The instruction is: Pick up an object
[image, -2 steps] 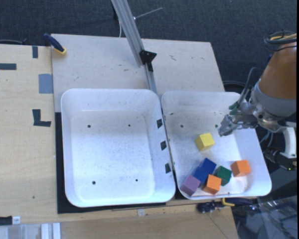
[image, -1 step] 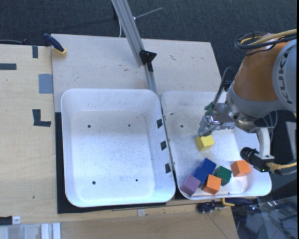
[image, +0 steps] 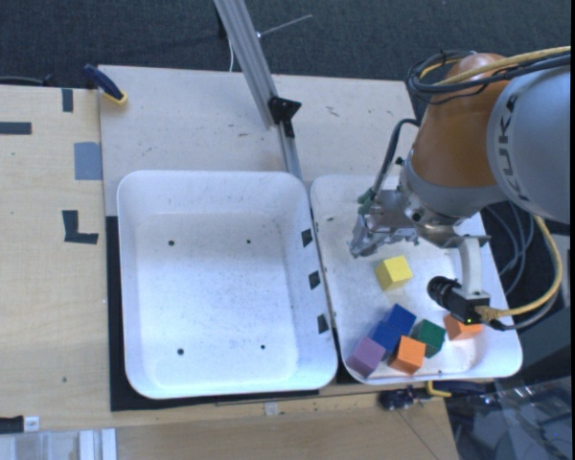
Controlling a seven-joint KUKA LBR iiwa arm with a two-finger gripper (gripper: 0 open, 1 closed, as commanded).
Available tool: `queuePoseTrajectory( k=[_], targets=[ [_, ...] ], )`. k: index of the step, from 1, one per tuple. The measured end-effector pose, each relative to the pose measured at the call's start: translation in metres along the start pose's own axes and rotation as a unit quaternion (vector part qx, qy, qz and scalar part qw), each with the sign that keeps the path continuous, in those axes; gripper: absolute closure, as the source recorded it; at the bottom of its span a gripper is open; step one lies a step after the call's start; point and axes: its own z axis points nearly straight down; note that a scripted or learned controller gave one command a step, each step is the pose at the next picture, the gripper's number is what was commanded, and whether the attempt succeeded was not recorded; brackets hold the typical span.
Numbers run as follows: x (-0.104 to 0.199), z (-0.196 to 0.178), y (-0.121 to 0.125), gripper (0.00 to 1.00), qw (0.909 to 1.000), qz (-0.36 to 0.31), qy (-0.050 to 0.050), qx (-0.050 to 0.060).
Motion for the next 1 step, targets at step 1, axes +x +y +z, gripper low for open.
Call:
queuePoseTrajectory(
  k=[1],
  targets=[
    [0.0582, -0.0024, 0.0165, 1.00, 1.0000, 0.000, 0.000, 0.000]
  ],
)
